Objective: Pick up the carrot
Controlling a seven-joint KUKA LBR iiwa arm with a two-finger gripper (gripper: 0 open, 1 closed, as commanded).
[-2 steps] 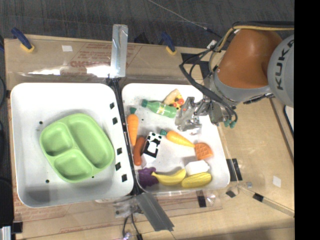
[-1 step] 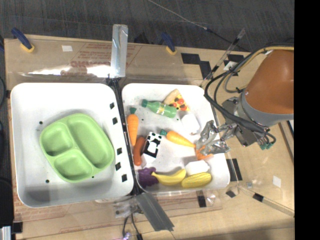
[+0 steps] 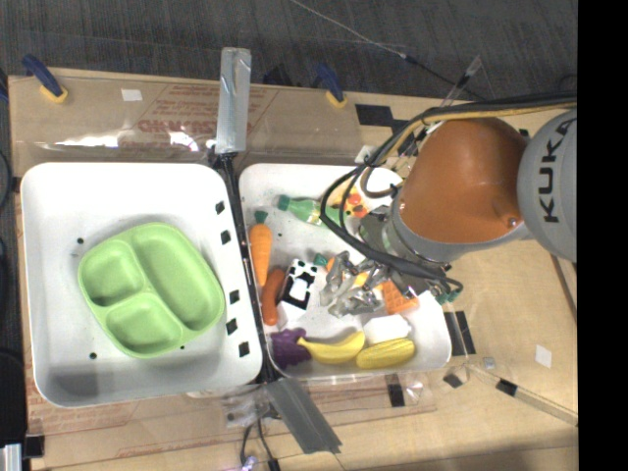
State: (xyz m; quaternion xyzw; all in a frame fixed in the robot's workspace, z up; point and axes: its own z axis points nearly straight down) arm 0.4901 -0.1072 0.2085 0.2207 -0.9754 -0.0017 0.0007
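Note:
The carrot lies in the right bin along its left wall, orange, with its green top pointing to the far side. My gripper hangs low over the middle of that bin, to the right of the carrot and apart from it. A black-and-white cube lies between the two. The orange band and wrist hide the bin's right part.
A smaller orange piece lies just below the carrot. A banana, a yellow item and a purple item line the near wall. A green item lies at the far side. The left bin holds a green divided plate.

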